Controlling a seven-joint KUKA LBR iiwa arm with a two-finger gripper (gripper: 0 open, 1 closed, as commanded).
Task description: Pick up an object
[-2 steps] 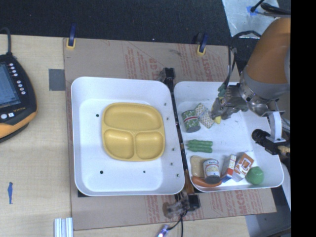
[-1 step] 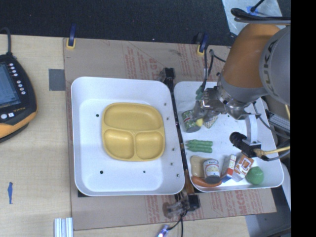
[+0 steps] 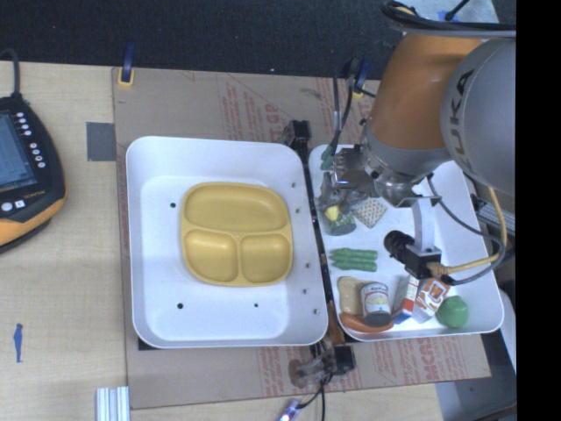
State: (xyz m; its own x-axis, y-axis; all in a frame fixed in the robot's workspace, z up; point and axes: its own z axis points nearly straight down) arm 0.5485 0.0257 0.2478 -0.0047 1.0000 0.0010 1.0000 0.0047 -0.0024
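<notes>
The big grey arm [image 3: 438, 86] with the orange band is reaching in from the right and hanging over the right bin [image 3: 487, 318]. Its gripper [image 3: 344, 202] is pointing down into the upper left part of that bin, right over a small yellow thing [image 3: 332, 213] and just beside a pale dotted thing [image 3: 371, 210]. I cannot tell if the fingers are open or closed, because they are small and mixed in with wires and dark parts. Nothing is showing between them that I can make out. Lower in the same bin, some green beans [image 3: 354, 258] are lying near the middle. Below them a small can [image 3: 376, 299] is standing next to a tan block [image 3: 349, 293], and a brown spoon-like thing [image 3: 366, 323] is lying at the bottom edge. A red and white box [image 3: 427, 297] is leaning beside a green ball [image 3: 453, 312] in the lower right corner. The left bin [image 3: 158, 235] is holding a yellow tray [image 3: 236, 233] with three parts, sitting flat in the middle. Both bins are sitting side by side on the counter [image 3: 61, 323]. A black and orange screen pad [image 3: 24, 174] is resting on the counter far to the left.
</notes>
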